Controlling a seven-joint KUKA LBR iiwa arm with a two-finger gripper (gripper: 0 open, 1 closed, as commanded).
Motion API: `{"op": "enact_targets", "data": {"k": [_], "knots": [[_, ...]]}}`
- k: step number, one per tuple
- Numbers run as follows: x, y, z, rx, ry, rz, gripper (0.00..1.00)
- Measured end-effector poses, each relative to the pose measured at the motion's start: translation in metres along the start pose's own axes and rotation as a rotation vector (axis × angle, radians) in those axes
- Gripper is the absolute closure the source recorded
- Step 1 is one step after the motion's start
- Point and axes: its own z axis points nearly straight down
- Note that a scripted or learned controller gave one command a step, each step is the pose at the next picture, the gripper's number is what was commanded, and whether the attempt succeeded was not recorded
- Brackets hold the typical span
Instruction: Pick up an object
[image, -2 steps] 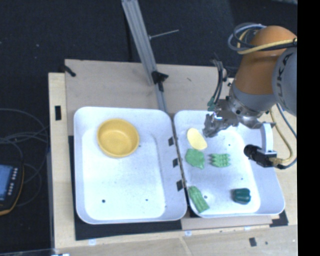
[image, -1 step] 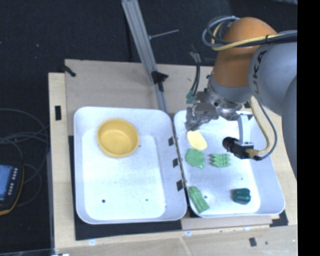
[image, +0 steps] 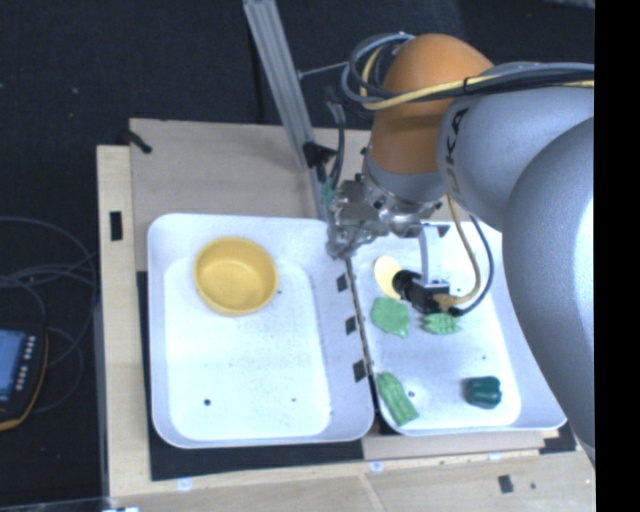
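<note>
camera view, item list: we log a yellow bowl (image: 236, 275) alone in the left bin (image: 180, 400); green pieces (image: 391, 316), a dark green block (image: 482, 391) and a leaf (image: 397, 397) in the right bin (image: 520, 415). gripper (image: 352, 230) hangs over the divider, probably positioning; its state we cannot tell.

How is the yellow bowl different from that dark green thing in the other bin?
The yellow bowl is round, hollow and open side up; the dark green block is a compact lump. The bowl looks much bigger. The bowl sits in the left bin, the block near the front corner of the right bin. Both lie free of the claw.
</note>
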Motion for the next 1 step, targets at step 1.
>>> {"op": "enact_targets", "data": {"k": [1], "knots": [[0.0338, 0.0101, 0.0071, -0.001, 0.0, 0.001, 1.0]]}}
